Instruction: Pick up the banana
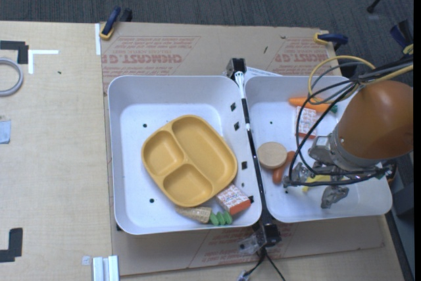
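Note:
My arm's orange band (378, 118) hangs over the right bin (283, 207) and covers most of its middle. Beneath it the grey gripper (317, 182) sits low in the bin, near the front wall. A thin yellow sliver (314, 176) peeks out from under the gripper body; it looks like part of the banana, and the rest is hidden by the arm. Whether anything is held cannot be made out.
The right bin also holds a round tan disc (272, 154), a small red piece (279, 174), an orange carrot (302, 102) and a white packet (307, 122). In the left bin (125, 141) lie a yellow divided plate (189, 161), a red-and-white box (233, 199), a green item (222, 218) and a tan piece (195, 213).

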Available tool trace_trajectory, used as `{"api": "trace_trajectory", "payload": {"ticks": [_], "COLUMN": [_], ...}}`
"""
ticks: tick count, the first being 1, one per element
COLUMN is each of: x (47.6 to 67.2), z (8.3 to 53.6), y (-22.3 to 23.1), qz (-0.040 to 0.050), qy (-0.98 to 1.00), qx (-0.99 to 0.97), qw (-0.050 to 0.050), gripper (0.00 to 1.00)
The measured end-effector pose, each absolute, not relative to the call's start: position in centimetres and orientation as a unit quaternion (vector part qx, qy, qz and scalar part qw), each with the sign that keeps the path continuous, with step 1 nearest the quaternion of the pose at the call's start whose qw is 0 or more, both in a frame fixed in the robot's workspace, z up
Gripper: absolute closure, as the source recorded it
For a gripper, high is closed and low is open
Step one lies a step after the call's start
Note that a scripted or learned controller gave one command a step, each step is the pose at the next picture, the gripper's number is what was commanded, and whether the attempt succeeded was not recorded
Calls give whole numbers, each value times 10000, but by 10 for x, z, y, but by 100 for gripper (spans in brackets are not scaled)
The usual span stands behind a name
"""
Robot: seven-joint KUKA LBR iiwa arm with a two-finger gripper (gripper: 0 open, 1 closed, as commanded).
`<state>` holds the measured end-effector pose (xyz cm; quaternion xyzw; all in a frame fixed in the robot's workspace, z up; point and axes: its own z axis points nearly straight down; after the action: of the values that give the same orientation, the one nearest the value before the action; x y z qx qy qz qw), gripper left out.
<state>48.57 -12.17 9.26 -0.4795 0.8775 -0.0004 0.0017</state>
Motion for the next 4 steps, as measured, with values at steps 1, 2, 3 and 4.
{"api": "trace_trajectory", "payload": {"ticks": [1,2,3,4], "x": [491,491,478,485], "z": [92,92,92,92], "y": [-108,-118,-131,-136], "qz": [1,3,-2,5], "qy": [8031,7000,5740,4093], "qx": [-5959,-7142,-8188,-9124], "qw": [15,13,12,13], "gripper": [0,0,0,0]}}
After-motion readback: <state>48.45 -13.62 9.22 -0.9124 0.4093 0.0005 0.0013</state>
